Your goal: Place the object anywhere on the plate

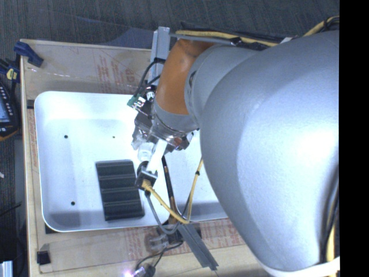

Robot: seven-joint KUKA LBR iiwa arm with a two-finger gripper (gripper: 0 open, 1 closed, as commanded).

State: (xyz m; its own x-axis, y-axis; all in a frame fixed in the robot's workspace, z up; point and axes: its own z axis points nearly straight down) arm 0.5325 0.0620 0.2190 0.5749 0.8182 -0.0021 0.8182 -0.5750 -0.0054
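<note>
A black ridged rectangular slab (119,190) lies flat on the floor of the left white bin (63,120), near its front wall. My gripper (141,138) hangs over the right part of this bin, just above and to the right of the slab's far end. The orange band and the big grey arm behind it cover the gripper from above. Nothing shows between the gripper and the slab, and the two look apart.
The grey arm hides most of the right bin, of which a strip of white floor (181,183) shows. A wooden bench edge (86,62) runs behind the bins. Blue clamps (26,53) sit at the far left corner.
</note>
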